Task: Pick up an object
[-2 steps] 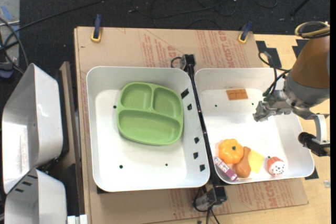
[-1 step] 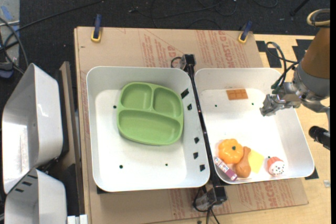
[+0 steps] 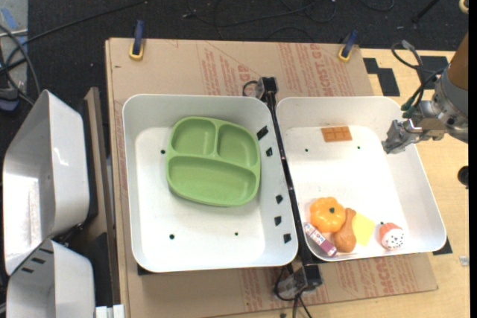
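Observation:
The right bin [image 3: 373,175] holds several small items at its near edge: an orange pumpkin-like toy [image 3: 326,213], a brown drumstick [image 3: 346,234], a yellow piece [image 3: 363,229], a pink-and-white speckled toy [image 3: 391,236] and a small purple-and-white tube [image 3: 318,237]. An orange waffle-like square [image 3: 336,134] lies near the bin's far side. My gripper [image 3: 397,138] hangs over the right bin's right rim, well away from the cluster, with nothing seen in it.
The left bin [image 3: 141,182] holds a green divided plate [image 3: 215,160]. A black divider with clips [image 3: 274,160] runs between the bins. Clamps [image 3: 136,48] sit at the cardboard board's far edge. White containers [image 3: 45,167] stand at the left.

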